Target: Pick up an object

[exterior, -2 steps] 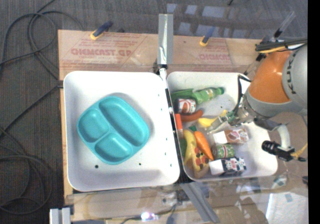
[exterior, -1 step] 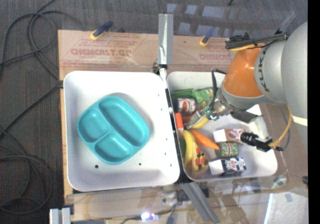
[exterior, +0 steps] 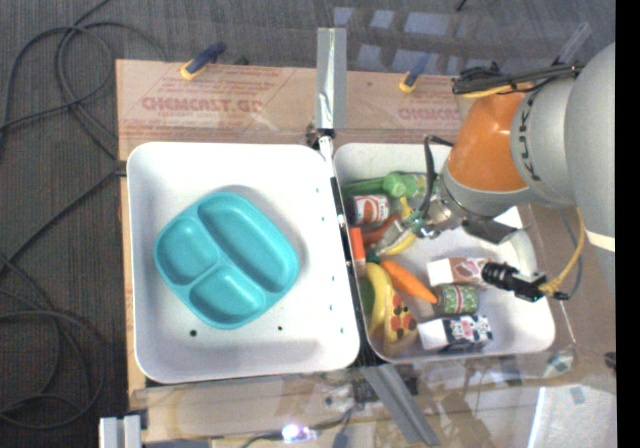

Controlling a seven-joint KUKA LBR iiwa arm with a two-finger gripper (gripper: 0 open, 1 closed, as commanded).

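The gripper (exterior: 418,226) is positioned low inside the right bin (exterior: 540,331), near that bin's upper middle, at the end of the grey arm (exterior: 585,126) with its orange band (exterior: 490,151), which enters from the right. Whether it is open or closed cannot be determined, and no object can be confirmed in its grasp. Directly at the gripper lie a small yellow-and-white item (exterior: 398,244), too small to identify, and a red-labelled can (exterior: 370,208) to its left. A green bottle (exterior: 395,184) lies on its side above the can, along the bin's upper wall. Below the gripper, an orange carrot (exterior: 408,282) lies diagonally, with a yellow banana (exterior: 379,298) just beside it on the left, running along the bin's left wall. To the right of the carrot are a small white-and-brown packet (exterior: 462,269) and a green-labelled can (exterior: 458,298) on its side; a dark printed box (exterior: 458,333) rests near the bin's lower wall. A black cable connector (exterior: 503,277) hangs over the bin's right portion. The left bin (exterior: 150,336) touches the right bin along a shared edge and holds a teal divided tray (exterior: 227,257) with three compartments, lying flat near the centre. Both bins rest on a brown board (exterior: 200,101) with clamps at its far edge.
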